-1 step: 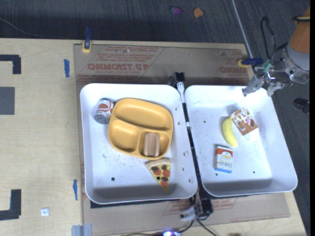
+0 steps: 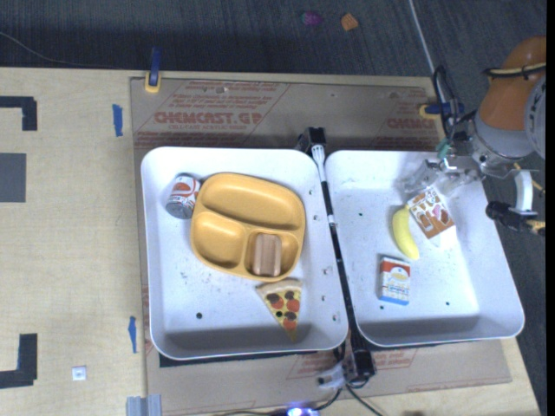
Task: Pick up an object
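The right bin (image 2: pixel 486 310) holds a yellow banana (image 2: pixel 403 232), a clear-wrapped snack packet (image 2: pixel 431 212) with an orange and white label, and a small white and orange carton (image 2: pixel 395 282). My gripper (image 2: pixel 449 159) hangs over the bin's far right corner, just above the crinkled clear top of the snack packet. Whether it touches the wrapper is unclear. The packet's lower end rests on the bin floor beside the banana.
The left bin (image 2: pixel 165 319) holds a yellow divided plate (image 2: pixel 247 219) with a brown block (image 2: pixel 266 254) in one compartment, a tipped can (image 2: pixel 182 195) and a toy pizza slice (image 2: pixel 284 303). A black divider (image 2: pixel 325 206) runs between the bins.
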